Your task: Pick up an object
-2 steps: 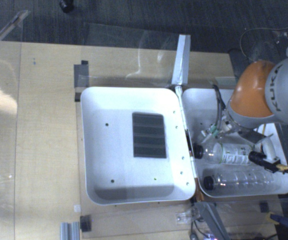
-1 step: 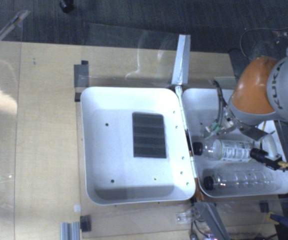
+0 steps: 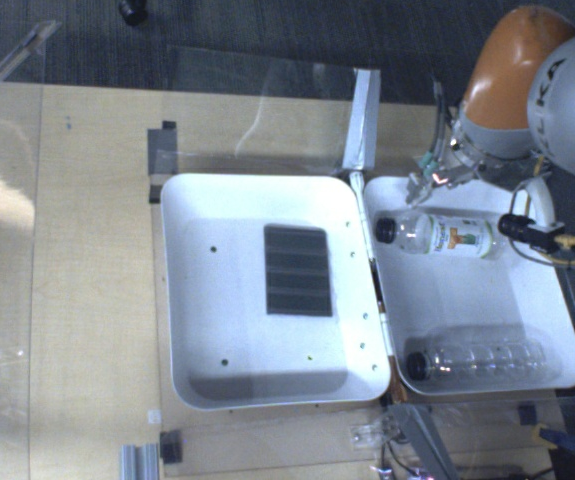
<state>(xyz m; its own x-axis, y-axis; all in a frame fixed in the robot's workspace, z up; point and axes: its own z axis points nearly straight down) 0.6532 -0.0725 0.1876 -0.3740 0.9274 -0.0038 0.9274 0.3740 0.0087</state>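
The gripper hovered at upper right, just above the labelled bottle in the right bin; its grip state could not be determined. Descend centred across the bottle's body.

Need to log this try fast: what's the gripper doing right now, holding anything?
Gripper: above the right bin's far edge, by the labelled bottle; nothing seen in its grasp; open or shut cannot be told.

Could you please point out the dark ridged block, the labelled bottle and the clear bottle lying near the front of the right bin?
dark ridged block [image 3: 298,270], camera view, centre of its top face.
labelled bottle [image 3: 454,237], camera view, on its label.
clear bottle [image 3: 482,358], camera view, middle of its ribbed body.
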